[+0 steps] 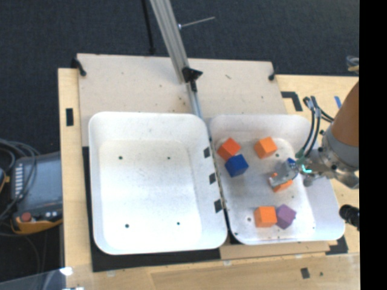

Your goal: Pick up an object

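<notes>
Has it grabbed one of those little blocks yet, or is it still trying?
Not lifted yet. Done: the arm has reached into the right bin, and its gripper sits low over an orange block. In hand: that grab; whether the block is actually gripped is unclear. Left: raising it clear. The other blocks, such as the blue one and the purple one, lie on the bin floor.

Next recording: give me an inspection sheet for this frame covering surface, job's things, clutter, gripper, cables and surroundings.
Surface: wooden bench bearing a left white bin and a right white bin.
Job's things: in the right bin, orange cube touching blue cube; second orange cube; third orange cube beside purple block; small orange block at the gripper.
Clutter: nothing seen.
Gripper: two-finger gripper low over the small orange block; hold unclear.
Cables: black and green cables on the arm.
Surroundings: aluminium pole, dark carpet.
</notes>
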Action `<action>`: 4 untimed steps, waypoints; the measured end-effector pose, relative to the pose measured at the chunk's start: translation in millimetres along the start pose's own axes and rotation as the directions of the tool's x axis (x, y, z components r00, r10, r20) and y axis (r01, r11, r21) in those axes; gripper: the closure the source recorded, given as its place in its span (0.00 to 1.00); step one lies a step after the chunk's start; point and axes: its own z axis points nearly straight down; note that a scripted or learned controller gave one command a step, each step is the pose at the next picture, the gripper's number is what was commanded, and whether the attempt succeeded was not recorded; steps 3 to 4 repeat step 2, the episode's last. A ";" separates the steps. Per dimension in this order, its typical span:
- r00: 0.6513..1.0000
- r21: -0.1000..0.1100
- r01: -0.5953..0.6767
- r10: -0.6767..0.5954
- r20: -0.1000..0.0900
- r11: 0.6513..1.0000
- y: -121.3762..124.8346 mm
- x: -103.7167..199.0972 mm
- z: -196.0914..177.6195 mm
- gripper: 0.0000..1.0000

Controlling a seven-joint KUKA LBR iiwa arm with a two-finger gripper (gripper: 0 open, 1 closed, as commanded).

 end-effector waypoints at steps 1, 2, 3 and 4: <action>1.000 -0.005 -0.003 0.003 0.001 1.000 0.7 -0.3 -1.7 0.00; 1.000 0.003 -0.003 0.003 0.001 1.000 -4.3 -7.8 58.3 0.00; 1.000 0.003 -0.003 0.003 0.001 1.000 -4.3 -7.8 58.3 0.00; 1.000 0.003 -0.003 0.003 0.001 1.000 -4.3 -7.8 58.3 0.00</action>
